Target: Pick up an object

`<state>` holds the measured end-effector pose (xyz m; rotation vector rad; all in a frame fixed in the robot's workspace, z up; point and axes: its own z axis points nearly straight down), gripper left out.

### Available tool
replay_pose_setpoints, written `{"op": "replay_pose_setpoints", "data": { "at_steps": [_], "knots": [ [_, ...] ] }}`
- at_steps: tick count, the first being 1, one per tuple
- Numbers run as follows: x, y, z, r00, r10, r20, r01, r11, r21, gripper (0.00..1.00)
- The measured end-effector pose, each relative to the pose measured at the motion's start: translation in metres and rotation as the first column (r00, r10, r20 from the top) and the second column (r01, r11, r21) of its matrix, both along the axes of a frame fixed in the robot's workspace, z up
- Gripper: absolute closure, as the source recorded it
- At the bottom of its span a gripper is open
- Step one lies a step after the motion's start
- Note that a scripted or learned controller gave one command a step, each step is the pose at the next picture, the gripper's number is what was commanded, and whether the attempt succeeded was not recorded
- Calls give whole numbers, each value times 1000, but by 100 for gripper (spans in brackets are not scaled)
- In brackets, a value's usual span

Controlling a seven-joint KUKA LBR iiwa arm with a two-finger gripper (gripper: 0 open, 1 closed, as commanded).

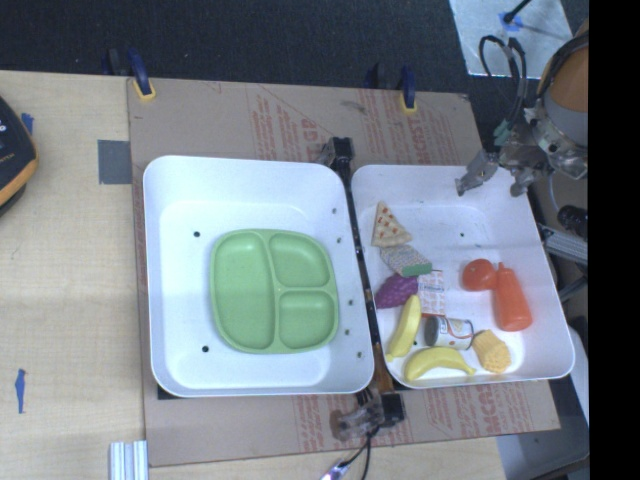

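Toy food pieces (440, 308) are lying below the jaws (497, 178), untouched.
Jaws are hanging spread open and empty; crowded pieces are risking a slipped grasp.

Wooden bench (60, 298) – dark carpet floor (250, 18) beyond

Grey arm (565, 98) with orange band entering at the frame's upper right edge, wrist angled down and leftward, gripper (497, 180) at right of centre, its two fingers spread apart, nothing between them
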<state>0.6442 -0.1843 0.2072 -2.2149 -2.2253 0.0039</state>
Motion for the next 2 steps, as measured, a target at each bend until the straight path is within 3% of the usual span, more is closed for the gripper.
{"op": "replay_pose_setpoints", "data": {
  "at_steps": [1,2],
  "knots": [
    [-62,-18,-116,1000,0,-2,0,1000,0,0],
    [-99,-28,-116,1000,0,-1,0,1000,0,0]
  ]
}}
